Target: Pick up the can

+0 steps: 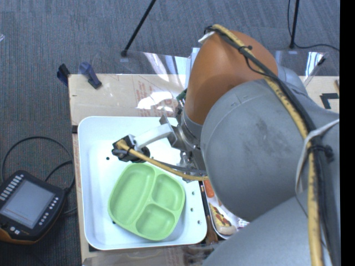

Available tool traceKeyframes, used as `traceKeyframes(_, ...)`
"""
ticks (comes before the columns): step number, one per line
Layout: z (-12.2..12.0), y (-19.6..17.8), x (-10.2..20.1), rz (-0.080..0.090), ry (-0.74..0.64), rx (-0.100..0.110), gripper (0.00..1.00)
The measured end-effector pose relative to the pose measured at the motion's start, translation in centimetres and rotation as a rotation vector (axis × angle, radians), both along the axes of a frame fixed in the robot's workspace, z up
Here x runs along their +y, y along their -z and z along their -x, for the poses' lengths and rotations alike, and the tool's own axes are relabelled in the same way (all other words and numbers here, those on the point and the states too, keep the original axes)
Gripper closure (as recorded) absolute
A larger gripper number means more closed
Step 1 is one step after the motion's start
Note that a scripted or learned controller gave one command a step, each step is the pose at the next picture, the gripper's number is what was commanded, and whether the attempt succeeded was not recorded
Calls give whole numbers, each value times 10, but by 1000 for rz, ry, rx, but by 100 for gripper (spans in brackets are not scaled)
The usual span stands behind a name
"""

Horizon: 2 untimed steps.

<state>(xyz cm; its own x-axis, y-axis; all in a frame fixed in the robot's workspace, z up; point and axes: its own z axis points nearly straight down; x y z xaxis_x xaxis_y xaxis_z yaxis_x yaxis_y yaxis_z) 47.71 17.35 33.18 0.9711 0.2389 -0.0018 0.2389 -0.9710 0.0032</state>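
Well, far out at 9 o'clock, a teach pendant [28, 204] with a dark screen lies on the grey carpet floor [33, 43] beside the table [111, 96]. Its black cable [19, 148] loops away toward 12 o'clock. At the table's 11 o'clock corner sit a dark clamp [62, 73] and a blue clamp [89, 75], near each other on the brown top.

The left bin [91, 143], white and shallow, holds a pale green plate [147, 201] divided into three compartments. The plate lies flat in the bin's 5 o'clock part, close to the near wall and turned askew to the bin's sides.

Beyond the table at 12 o'clock a black stand leg [141, 21] slants across the carpet.

The arm [260, 148] reaches in from 3 o'clock, its orange band [222, 76] at 12 o'clock of the grey body, and its bulk covers nearly all of the right bin [214, 230]. The gripper [184, 150] hangs over the left bin's 3 o'clock side, at about 1 o'clock from the plate and apart from it. The arm hides so much of the gripper that I cannot tell whether it is apart or together.

In the strip of the right bin left showing at the arm's 7 o'clock edge lies a printed thing [222, 219] in red, orange and white. Whether this is the can I cannot tell.

A second stand leg [292, 15] rises at 1 o'clock.
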Motion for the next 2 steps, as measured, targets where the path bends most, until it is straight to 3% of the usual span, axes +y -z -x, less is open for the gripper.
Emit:
traceKeyframes(1,0,25,36,0,-5,2,100)
traceKeyframes(2,0,-19,14,0,48,-2,100)
